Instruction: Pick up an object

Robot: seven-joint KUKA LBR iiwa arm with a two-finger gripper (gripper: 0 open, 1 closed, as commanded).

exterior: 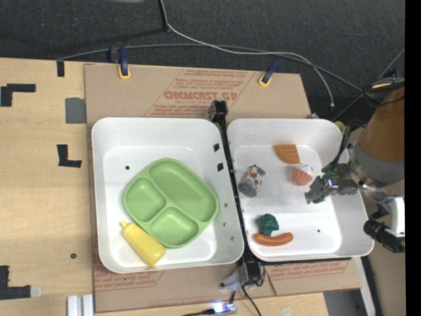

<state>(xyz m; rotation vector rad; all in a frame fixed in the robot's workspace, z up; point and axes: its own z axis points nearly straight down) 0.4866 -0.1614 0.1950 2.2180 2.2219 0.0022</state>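
The right bin (329, 133) holds several small items. An orange wedge (287, 153) lies near its back, with a pink and red piece (302, 175) just in front of it. A grey and red cup-like object (251, 180) lies on its side near the divider. Toward the front sit a dark green lump (267, 223) and a red-orange sausage shape (273, 239). My gripper (323, 188) hangs low over the right side of this bin, just right of the pink and red piece. I see nothing held in it.
The left bin (105, 137) contains a green divided plate (171, 201) and a yellow bottle (143, 243) lying at its front left. A black divider strip (227, 170) runs between the bins. Cables cross the dark area behind the bench.
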